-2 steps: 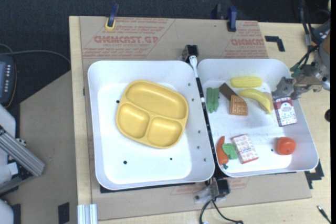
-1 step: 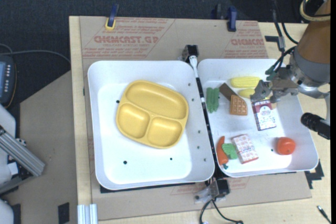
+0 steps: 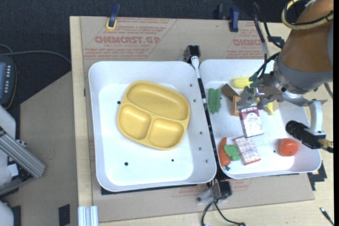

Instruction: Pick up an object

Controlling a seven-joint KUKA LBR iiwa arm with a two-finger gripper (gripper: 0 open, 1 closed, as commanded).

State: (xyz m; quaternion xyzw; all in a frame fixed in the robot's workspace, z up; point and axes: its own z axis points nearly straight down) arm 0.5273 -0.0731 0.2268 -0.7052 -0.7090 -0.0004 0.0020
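Objects for picking all lie in the right bin [image 3: 312,166]: a yellow corn-like piece [image 3: 241,82] at the top, a green piece [image 3: 214,99] against the left wall, a brown block [image 3: 237,105], a red-and-white packet [image 3: 251,123], a second printed packet [image 3: 247,149], an orange-and-green item [image 3: 229,152] and a red tomato-like ball [image 3: 287,147].

The end effector [image 3: 255,97] hangs low over the upper middle of that bin, just above the top end of the red-and-white packet, which looks like the nearest candidate. The packet stretches from the end effector toward 6 o'clock, its long axis running roughly 12 to 6. The brown block sits just at 9 o'clock of the end effector. Whether it is apart or together I cannot tell; nothing is visibly clamped.

The left bin [image 3: 106,129] holds a yellow divided plate [image 3: 153,115].
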